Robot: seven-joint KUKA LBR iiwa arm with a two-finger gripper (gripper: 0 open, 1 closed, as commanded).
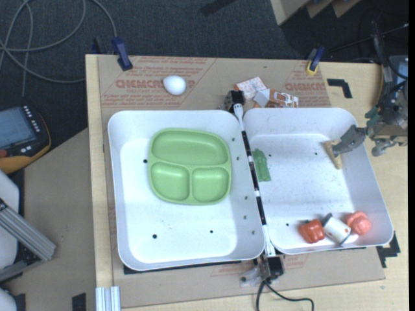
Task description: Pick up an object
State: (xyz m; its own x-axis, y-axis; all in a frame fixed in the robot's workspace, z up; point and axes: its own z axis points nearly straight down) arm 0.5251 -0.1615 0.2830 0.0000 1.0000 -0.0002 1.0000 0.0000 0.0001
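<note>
- The pincer [348, 141] is reaching in from the right edge of the view and hanging over the upper right part of the right bin [305, 129], its grey fingers angled down and to the left.
- Whether the pincer is open or closed I cannot tell; nothing is showing between its fingers.
- A small tan block [334, 155] is lying on the right bin's floor, just below and left of the pincer's tip; whether the two are touching is unclear.
- A green strip [261, 166] is lying along the left wall of the right bin, close to the seam where the two bins are meeting.
- In the lower right corner of the right bin, three small things are sitting in a row: an orange-red piece [311, 230] at the left, a white cylinder [336, 229] in the middle and a paler orange piece [358, 223] at the right, each touching or almost touching its neighbour.
- A light green divided plate [190, 165] is lying flat in the upper middle of the left bin [130, 225], with one long compartment above and two smaller ones below.
- A white egg-shaped object [174, 84] is resting on the tabletop [149, 70] beyond the left bin.
- A few small printed packets [266, 94] are lying on the tabletop behind the right bin.
</note>
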